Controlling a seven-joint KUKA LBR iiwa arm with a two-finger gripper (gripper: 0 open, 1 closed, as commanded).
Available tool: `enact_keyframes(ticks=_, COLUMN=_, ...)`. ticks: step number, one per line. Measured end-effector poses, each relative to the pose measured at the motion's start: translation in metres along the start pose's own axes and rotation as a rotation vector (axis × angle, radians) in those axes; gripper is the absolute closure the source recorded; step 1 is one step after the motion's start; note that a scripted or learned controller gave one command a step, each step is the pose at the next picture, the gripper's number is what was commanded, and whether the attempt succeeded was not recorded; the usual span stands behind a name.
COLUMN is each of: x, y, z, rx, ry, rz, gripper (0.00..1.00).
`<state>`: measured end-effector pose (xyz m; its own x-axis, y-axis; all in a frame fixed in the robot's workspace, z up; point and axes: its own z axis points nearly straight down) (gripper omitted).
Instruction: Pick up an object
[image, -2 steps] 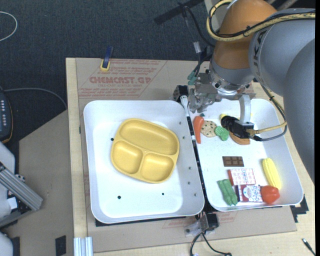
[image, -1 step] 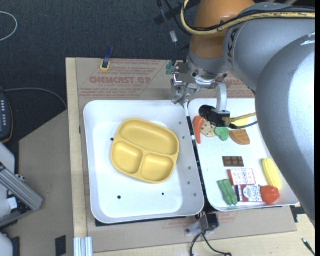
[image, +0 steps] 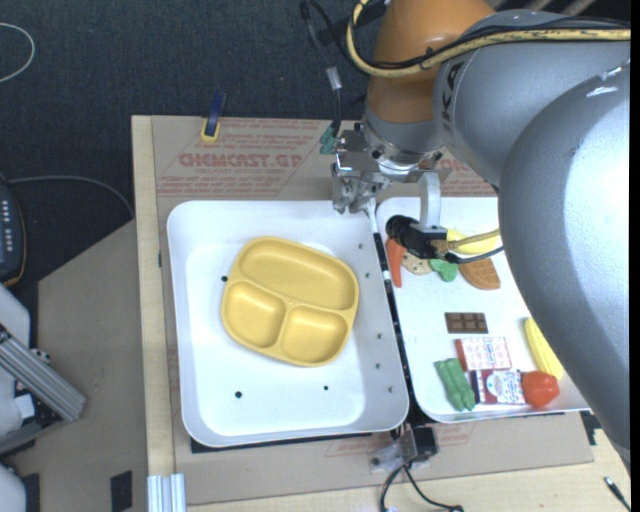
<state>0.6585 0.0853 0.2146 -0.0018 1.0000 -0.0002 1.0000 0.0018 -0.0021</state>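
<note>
The gripper (image: 354, 200) hung over the far edge of the left bin (image: 200, 390), close to the rim where the two bins meet. It was seen from above under the orange band of the arm (image: 560, 130). Whether it was spread or pressed together could not be told, and nothing could be seen held in it.

The left bin carried a yellow divided plate (image: 290, 300), lying flat in the middle of the bin, well to the near left of the gripper.

The things to pick lay in the right bin (image: 430, 305). An orange carrot (image: 394, 262) lay along the bin's left wall, just right of the gripper and a little nearer. A banana (image: 478, 241) lay at the far side, with a brown oval piece (image: 482, 276) just near of it. A small green piece (image: 446, 269) sat between the carrot and the brown piece. Nearer still, a chocolate bar (image: 466, 322) lay flat in the middle of the bin. Two red-and-white packets (image: 490, 368) lay just near of it, one behind the other. A green vegetable (image: 456, 384) lay to their left and a red round thing (image: 540, 389) to their right. A long yellow thing (image: 540, 345) lay far of the red one, partly hidden by the arm.

Both bins stood on a tabletop (image: 250, 155) covered with a brown sheet printed in red. A blue and yellow clamp (image: 212, 120) sat at its far edge.
</note>
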Motion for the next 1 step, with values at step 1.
enact_keyframes(ticks=1, x=0.0041, y=-0.0093, z=-0.0109, rx=0.0, ry=0.0, rz=0.001, gripper=1.0)
